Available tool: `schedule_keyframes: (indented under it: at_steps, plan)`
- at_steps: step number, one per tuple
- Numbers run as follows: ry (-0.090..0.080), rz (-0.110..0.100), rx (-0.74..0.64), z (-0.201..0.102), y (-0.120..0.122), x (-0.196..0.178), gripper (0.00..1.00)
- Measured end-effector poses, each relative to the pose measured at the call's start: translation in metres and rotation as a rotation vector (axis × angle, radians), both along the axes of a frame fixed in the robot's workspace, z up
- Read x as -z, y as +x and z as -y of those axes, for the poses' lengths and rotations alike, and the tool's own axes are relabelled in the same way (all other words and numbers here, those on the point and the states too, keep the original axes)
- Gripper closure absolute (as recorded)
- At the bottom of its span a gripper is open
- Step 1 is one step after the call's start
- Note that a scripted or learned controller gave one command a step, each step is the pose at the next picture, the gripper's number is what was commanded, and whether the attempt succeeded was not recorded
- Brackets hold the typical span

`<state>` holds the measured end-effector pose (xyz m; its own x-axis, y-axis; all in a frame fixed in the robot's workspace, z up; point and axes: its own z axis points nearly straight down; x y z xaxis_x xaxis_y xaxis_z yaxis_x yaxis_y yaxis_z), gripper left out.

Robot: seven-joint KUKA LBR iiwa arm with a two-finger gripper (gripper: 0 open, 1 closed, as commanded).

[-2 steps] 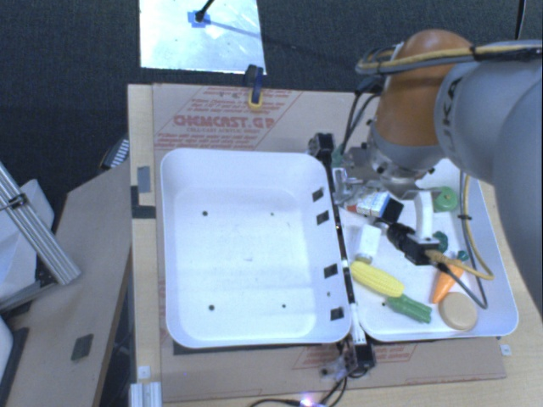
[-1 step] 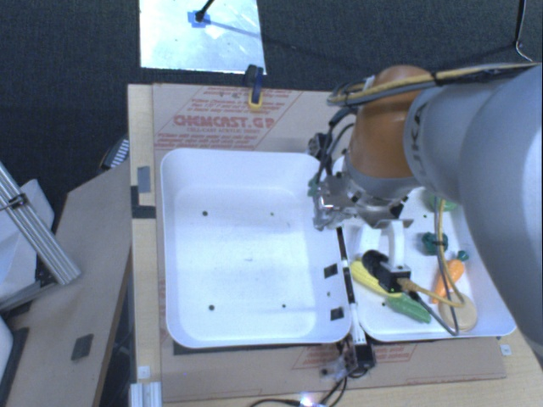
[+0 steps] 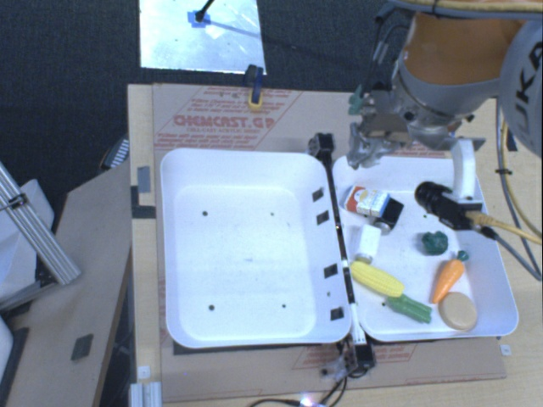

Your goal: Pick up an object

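The grey metal two-finger gripper (image 3: 366, 153) hangs over the right-hand shallow white plastic bin's (image 3: 501, 299) far rim, holding nothing. I cannot tell its grip. Just below it lies a small orange-and-white carton (image 3: 363, 200).

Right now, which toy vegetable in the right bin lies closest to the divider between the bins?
The yellow plastic corn cob, right beside the divider. The orange toy carrot and the small dark green toy sit farther right.
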<state>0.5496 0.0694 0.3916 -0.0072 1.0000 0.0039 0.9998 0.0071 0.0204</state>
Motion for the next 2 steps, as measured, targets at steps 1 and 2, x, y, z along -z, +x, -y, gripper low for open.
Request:
schedule_keyframes:
  at_steps: [1, 2]
  plan:
    - [0.005, -0.009, -0.010, -0.125, -0.018, -0.092, 1.00]
    - [-0.008, -0.034, 0.004, -0.133, -0.049, 0.046, 1.00]
